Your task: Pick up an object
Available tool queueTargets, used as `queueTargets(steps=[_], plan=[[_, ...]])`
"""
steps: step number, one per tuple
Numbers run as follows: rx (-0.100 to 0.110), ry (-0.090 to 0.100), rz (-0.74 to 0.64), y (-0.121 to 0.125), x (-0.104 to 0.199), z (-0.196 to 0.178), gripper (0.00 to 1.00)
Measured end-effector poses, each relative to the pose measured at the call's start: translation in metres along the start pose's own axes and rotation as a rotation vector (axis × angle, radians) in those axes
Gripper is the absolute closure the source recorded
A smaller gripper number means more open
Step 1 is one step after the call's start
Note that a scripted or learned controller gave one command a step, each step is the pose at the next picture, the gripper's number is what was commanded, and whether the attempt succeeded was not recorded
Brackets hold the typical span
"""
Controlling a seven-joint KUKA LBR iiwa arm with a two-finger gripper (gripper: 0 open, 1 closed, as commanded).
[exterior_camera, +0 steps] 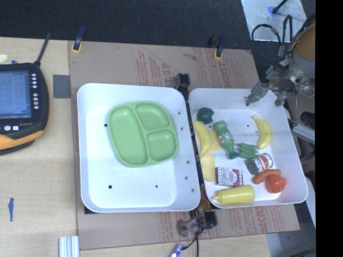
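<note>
A: lighting's pretty even from overhead, both white bins (86, 143) come out bright, almost washed out, barely any shadows.

B: yeah, top strip of floor (134, 7) goes dark though. Whole frame's soft and low-res, labels on the small stuff unreadable.

Wooden bench (32, 186) with cardboard sheet (134, 68), two white bins (96, 191), teach pendant (19, 103).
</note>
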State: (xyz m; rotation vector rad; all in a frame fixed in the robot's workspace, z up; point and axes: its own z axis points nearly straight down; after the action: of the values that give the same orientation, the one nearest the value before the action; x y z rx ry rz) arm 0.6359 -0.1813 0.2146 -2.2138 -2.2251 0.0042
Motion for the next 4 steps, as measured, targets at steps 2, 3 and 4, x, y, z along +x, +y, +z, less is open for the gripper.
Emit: queueTargets(steps=[2,3,4], plan=[[0.002,0.0,0.0,0.017,-0.03,0.112,0.0],[-0.001,0.001,0.004,-0.008,-0.031,0.06,0.0],[0.0,0.0,-0.002,-0.089,-0.029,0.117,0.0]])
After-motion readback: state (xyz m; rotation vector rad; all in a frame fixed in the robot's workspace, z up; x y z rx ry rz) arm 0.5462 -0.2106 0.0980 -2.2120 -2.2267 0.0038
